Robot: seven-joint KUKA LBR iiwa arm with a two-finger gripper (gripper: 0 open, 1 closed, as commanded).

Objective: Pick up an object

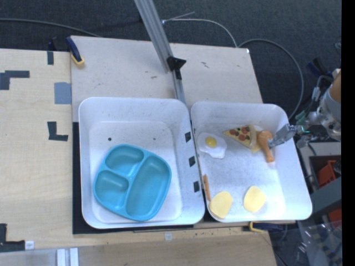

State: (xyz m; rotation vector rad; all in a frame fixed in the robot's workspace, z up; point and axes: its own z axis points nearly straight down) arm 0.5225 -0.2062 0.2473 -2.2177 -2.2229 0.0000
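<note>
where the arm reaches in from the right side of the camera view, its gripper (277, 138) is at the right wall of the right bin (293, 165), just above the upper end of an orange toy carrot (267, 144). the grey tip of the gripper touches or nearly touches the carrot, but the fingers are too small and blurred in this view, so it is not possible to tell if the claw is spread or pressed together, and nothing is seen between them.

the carrot lies in the upper right part of the right bin, with its thin end pointing down. just beside it on the left lies a toy pizza slice (242, 134) with red dots, touching the carrot or very close to it. to the left of the pizza there is a toy fried egg (212, 145), white with a yellow middle. in the lower part of this bin two pale yellow flat pieces lie near each other but apart: one piece (221, 204) at the lower left corner and another piece (254, 199) to its right.

the left bin (89, 121) holds a blue divided plate (133, 182) with three compartments, placed in its lower half. both bins stand side by side on a pale bench (122, 65).
</note>
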